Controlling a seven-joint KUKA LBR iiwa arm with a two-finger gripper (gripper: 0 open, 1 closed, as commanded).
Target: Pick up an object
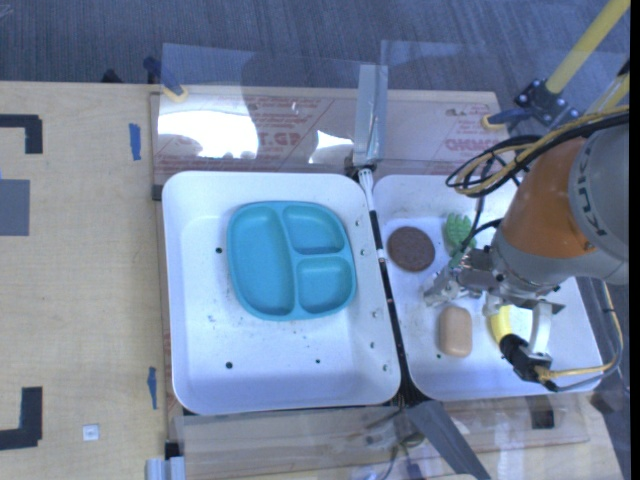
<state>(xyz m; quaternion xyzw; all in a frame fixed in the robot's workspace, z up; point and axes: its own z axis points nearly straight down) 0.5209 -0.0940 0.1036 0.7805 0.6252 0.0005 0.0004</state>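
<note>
Now | hand (pixel 470 286): grip unclear | smooth tan oval (pixel 456 331) | brown disc (pixel 410 249) | teal sectioned tray (pixel 292 259)

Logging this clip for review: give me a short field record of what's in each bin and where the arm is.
left bin: blue divided plate, lying flat
right bin: brown round disc, tan oblong item, green item partly hidden by the arm
arm: over the right bin
claw: low, beside the tan oblong item; grip state unclear
</note>
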